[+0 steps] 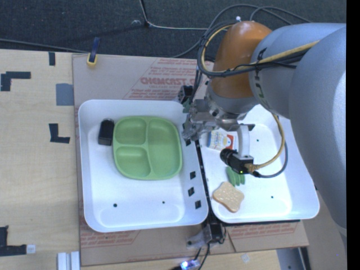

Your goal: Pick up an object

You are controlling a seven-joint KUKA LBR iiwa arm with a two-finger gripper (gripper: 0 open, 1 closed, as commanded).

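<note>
In the camera view, the gripper [195, 126] sits low over the divider between the two bins, at the right white bin's [281, 198] inner edge. Whether its grasp is open or closed cannot be told. A small white carton with blue and red print [217, 140] lies just beside it. A tan toast-shaped slice [228, 197] lies nearer the front. The left white bin [135, 210] holds a green three-compartment plastic plate [148, 148] and a small black block [106, 132]. Nothing looks lifted, so the pick seems still to be done.

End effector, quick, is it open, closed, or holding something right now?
End effector: cannot be told from this view; it hangs close to the right edge of the green plate.
</note>
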